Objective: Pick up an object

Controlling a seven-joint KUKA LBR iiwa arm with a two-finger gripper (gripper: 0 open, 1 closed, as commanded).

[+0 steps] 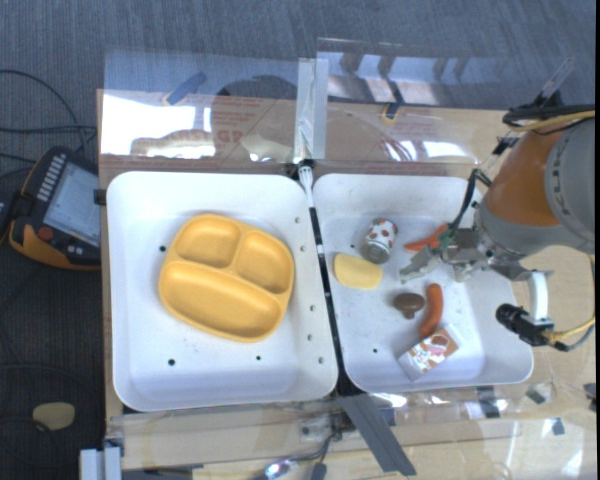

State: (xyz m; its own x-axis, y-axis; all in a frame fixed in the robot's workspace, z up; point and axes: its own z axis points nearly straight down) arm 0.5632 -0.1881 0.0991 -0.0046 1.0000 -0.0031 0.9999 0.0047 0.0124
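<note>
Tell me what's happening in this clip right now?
A grey and orange robot arm reaches into the right bin from the right, its gripper low beside a small orange carrot. Nothing is visibly held. Also in that bin lie a yellow piece, a small can, a brown item, an orange sausage-shaped toy and a small carton. The left bin holds a yellow divided plate.
</note>
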